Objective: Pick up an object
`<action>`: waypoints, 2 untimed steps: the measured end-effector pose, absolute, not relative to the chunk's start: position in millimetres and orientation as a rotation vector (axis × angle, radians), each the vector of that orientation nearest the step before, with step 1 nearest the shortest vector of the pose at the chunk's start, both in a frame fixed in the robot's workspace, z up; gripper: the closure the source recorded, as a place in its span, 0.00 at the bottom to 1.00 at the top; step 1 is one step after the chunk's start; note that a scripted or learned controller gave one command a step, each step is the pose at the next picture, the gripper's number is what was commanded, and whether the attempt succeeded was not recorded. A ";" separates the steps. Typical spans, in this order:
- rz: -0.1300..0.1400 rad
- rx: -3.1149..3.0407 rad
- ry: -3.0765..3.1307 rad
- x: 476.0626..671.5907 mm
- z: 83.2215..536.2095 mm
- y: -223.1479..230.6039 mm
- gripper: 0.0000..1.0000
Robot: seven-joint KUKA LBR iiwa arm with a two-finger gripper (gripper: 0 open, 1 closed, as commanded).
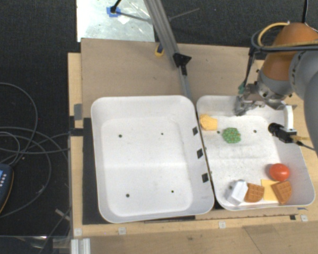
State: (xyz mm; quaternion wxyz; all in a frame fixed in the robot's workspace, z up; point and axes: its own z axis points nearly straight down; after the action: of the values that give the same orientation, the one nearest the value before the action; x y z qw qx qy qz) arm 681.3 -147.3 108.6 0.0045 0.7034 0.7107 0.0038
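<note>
The right bin (254,147) holds a yellow lump (208,123) near its back left, a green bumpy ball (231,135) just right of it, and a red tomato (279,171) toward the front right. Along the front lie a white and grey piece (236,191), a brown waffle (254,193), a yellow cheese slab (268,187) and another brown waffle (283,191). My gripper (242,108) hangs over the bin's back edge, above and right of the green ball, with nothing seen in it.
The left bin (148,157) stands beside the right one. A grey slanted pole (164,25) with a black clamp rises behind the bins. A black part (281,132) juts from the arm over the right bin. Cables lie on the floor at left.
</note>
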 end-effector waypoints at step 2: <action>0.009 2.207 2.223 691.3 218.8 -145.2 1.00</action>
State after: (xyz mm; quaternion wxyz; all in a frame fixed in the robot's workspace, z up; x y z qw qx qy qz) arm 691.3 -145.2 218.8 0.0046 0.7047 0.7095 0.0029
